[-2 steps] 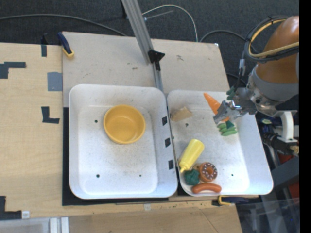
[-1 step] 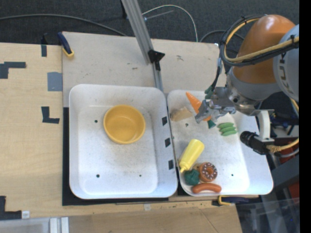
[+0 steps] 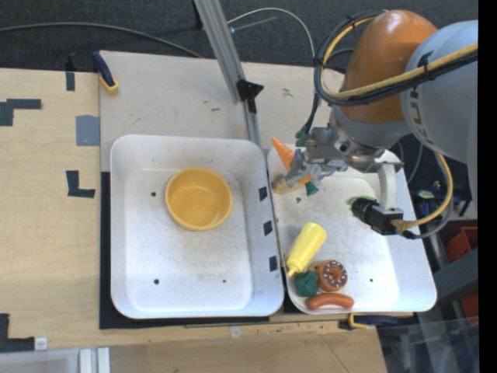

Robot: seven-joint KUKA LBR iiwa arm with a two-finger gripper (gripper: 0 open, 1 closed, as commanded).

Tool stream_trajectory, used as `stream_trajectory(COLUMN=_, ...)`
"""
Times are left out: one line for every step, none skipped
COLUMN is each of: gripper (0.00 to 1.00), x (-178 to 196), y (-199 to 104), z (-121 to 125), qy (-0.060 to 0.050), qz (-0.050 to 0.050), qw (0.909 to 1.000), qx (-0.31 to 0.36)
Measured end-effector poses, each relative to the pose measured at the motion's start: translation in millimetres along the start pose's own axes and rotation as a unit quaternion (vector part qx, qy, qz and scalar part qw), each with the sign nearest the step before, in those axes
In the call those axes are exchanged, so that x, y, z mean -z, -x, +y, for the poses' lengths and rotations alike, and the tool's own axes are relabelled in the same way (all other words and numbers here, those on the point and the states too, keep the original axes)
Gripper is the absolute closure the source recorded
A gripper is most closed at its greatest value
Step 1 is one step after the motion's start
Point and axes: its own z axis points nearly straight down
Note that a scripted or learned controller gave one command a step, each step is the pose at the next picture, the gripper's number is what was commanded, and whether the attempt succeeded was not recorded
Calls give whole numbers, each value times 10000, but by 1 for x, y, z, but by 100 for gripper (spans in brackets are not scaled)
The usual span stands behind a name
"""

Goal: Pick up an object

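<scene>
Pale wooden tabletop point(image 3: 46, 208) under dark carpet at the back, two white bins side by side on it, and I'm looking down on both.

My target is the toy carrot point(image 3: 281, 152). It sits at the far left corner of the right bin point(image 3: 404, 286), its orange tip pointing up and left over the rim. A scrap of green, which I take to be its leaves, shows on the other side of the hand point(image 3: 299, 176). The hand is right on top of its middle, so I can't tell from here whether the hand is apart, together or clamped on the carrot. I won't call it a grasp.

I'd judge the carrot to be light, hard plastic, stiff and a bit slick. The taper is the trouble, because a pinch near the tip would likely squeeze it out. I'd take hold across the thick part near the leaves.

Nearer me in the same bin there's a yellow squeeze bottle point(image 3: 305, 247) lying tilted. At its lower end are a green toy point(image 3: 305, 284), a sprinkled doughnut point(image 3: 332, 273) and a sausage point(image 3: 329, 302), packed close together. All of them are well apart from the carrot, so there's nothing to knock.

The left bin point(image 3: 194, 286) holds just a yellow bowl point(image 3: 199, 199), upright and well away from the hand.
</scene>
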Motion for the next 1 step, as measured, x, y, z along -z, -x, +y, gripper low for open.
stream_trajectory(gripper=100, x=-20, y=-56, z=21, qy=-7, qz=-2, qw=10000, qx=5)
